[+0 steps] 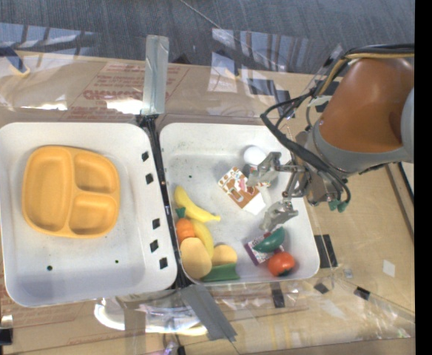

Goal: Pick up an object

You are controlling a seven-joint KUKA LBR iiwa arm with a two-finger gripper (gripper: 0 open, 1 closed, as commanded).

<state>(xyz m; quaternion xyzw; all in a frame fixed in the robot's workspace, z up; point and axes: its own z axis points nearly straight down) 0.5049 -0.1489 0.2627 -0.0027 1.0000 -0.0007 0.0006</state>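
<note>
I see the small patterned card lying flat near the middle of the right bin, just left of the gripper, whose two fingers stand apart with nothing between them, one by a white ball and the other above a green and red toy vegetable. Along the bin's near-left side lie a banana, an orange piece and other toy foods, and the left bin holds a yellow divided tray.
</note>
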